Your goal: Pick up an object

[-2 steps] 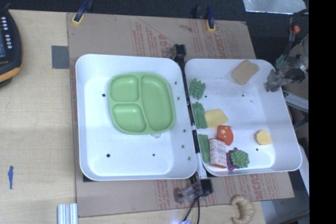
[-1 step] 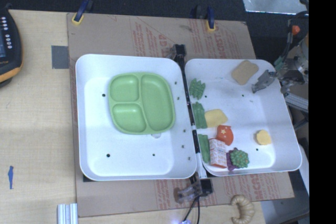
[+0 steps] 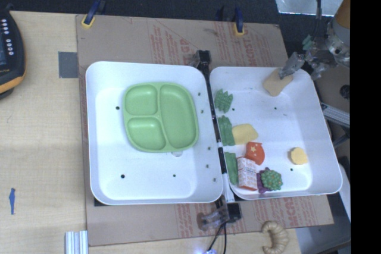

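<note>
wooden bench top (image 3: 41,146) fills our view from above, with a brown cardboard sheet (image 3: 178,38) clamped onto it and two shallow white bins side by side. we see the left bin (image 3: 107,181) holding a green divided plate (image 3: 161,117) near its middle. the right bin (image 3: 309,128) holds the small objects: green leafy pieces (image 3: 224,102) along its left wall, a yellow piece (image 3: 244,133), a red strawberry-like piece (image 3: 255,152), a red and white carton (image 3: 247,174), a purple and green cluster (image 3: 271,179) and a yellow round piece (image 3: 299,156) lying apart to the right. a tan block (image 3: 274,84) sits tilted at the bin's upper edge. the gripper (image 3: 292,67) reaches in from the right and touches that block's top; we cannot tell how its jaws stand. a black handheld controller (image 3: 9,53) rests at the far left.
</note>
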{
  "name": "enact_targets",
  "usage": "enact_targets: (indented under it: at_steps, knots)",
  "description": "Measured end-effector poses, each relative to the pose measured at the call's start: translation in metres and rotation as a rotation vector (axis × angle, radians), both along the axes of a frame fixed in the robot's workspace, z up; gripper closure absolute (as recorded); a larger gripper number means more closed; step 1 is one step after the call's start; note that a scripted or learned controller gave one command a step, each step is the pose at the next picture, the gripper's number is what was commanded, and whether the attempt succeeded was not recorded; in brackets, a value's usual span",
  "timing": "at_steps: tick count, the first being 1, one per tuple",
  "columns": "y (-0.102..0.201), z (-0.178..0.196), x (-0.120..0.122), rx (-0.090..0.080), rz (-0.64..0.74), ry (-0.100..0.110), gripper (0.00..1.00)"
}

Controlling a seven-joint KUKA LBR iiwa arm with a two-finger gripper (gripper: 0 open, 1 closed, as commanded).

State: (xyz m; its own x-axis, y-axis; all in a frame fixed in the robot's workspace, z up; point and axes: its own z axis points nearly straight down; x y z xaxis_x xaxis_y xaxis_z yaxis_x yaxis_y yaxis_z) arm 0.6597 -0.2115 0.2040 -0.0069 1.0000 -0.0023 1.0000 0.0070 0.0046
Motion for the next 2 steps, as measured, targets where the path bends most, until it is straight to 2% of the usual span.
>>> enact_targets:
  at_steps: [1, 2]
  knots:
    - [0.068, 0.043, -0.054, 0.005, 0.002, 0.007, 0.00]
    - [0.077, -0.051, -0.114, 0.005, -0.003, 0.021, 0.00]
